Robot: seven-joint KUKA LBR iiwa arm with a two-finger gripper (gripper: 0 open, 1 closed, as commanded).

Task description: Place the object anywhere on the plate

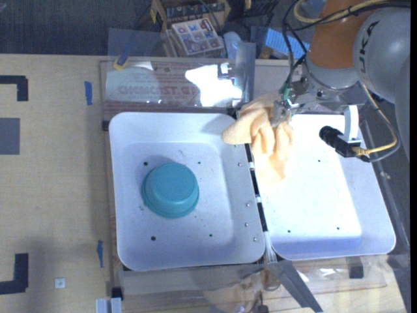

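Gripper: the two-finger gripper (284, 109) on the grey arm with the orange band (340, 5) is pinched shut on the pale yellow-orange cloth, over the far edge of the bins.
Cloth position: the soft, crumpled yellow-orange cloth (264, 137) hangs from the fingers, draping down across the seam between the two bins.
Cloth look: limp, folded in loose lobes, one spreading left, a longer one trailing into the right white bin (326, 201).
Plate: the round teal plate (171, 189) lies in the left white bin (208, 240), well apart from the cloth.
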